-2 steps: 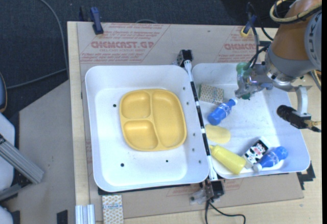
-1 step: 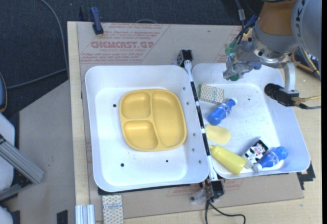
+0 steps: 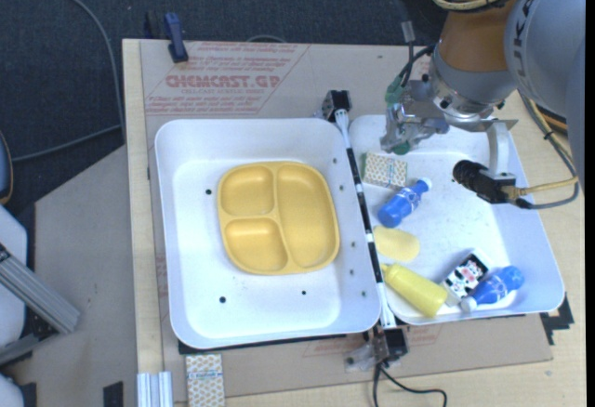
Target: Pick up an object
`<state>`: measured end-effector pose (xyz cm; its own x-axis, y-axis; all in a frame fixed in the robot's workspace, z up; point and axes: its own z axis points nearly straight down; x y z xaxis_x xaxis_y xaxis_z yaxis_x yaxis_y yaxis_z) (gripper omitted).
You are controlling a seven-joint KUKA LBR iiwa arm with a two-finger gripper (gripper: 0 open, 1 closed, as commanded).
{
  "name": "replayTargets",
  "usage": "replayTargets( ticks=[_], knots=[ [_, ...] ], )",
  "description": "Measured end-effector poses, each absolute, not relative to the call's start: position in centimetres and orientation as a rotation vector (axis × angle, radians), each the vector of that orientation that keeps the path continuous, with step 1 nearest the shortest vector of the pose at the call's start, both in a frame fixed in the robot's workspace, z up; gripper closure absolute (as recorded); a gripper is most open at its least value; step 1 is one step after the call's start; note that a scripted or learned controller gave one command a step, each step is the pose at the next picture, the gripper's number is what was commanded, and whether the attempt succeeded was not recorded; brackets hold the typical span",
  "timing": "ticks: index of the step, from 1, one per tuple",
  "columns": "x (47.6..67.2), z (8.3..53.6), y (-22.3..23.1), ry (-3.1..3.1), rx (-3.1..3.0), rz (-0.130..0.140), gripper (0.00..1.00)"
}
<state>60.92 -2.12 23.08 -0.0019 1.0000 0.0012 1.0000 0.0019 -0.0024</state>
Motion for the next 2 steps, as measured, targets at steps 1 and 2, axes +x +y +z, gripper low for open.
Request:
replayTargets(
  ticks=[1,2],
  knots=[
    [61.4,25.0,2.0,-2.225,-2.221,-0.003,1.0],
    [61.6,19.8,5.6,-2.221,-2.218,0.002,1.0]
  ],
)
